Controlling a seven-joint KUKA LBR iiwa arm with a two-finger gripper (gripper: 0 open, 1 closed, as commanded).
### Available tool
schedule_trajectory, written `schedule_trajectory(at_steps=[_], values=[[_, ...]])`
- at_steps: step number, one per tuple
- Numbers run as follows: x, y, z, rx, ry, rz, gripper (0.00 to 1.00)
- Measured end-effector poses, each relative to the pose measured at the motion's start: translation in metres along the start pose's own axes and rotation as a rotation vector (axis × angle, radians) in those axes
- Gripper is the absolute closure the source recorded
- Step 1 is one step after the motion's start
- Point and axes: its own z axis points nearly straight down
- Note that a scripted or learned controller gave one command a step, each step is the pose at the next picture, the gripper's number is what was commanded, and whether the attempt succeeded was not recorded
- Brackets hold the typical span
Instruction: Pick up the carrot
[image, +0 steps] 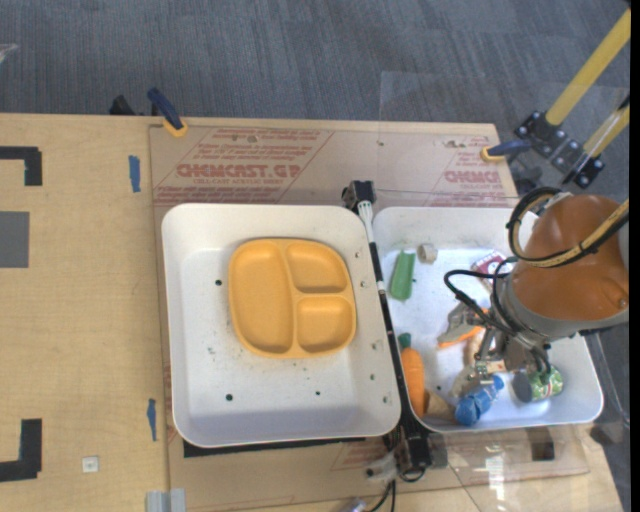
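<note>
At the near edge of the table (80, 300), black clamps (415, 455) sit by the gap where the two white bins meet. In the near part of the right bin (590, 400), a blue object (474, 403) lies close to the near wall, with a green and white wrapped item (545, 383) to its right. The carrot (413, 372) lies along the left wall of this bin, its length running near to far, with a small green tip at the far end. It rests on the bin floor, apart from the gripper.

The gripper (487, 362) hangs over the middle of the right bin, just above and beside the blue object, well to the right of the carrot. Whether its fingers stand apart or together cannot be made out among the cables and metal parts. A thin orange piece (455, 341) shows just to its left. Above it the arm's orange band (570, 262) and grey body cover the right part of the bin.

Farther back in the right bin a green stick-shaped item (402, 275) lies near the left wall, a small grey lump (427, 253) just beyond it, and a pink and white item (488, 265) beside the arm.

The left bin (190, 330) holds a yellow divided plate (292, 296), sitting toward the far half. Beyond both bins lies a brown board with red lettering (240, 168), with a blue and yellow clamp (167, 112) at its far left corner.
</note>
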Motion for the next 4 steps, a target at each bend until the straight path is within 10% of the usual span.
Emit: schedule_trajectory(at_steps=[2,3,4], values=[[-0.079,-0.024,0.031,0.007,0.019,0.743,0.00],[-0.083,-0.024,0.017,0.005,0.005,0.741,1.00],[-0.083,-0.024,0.018,0.005,0.008,0.741,0.00]])
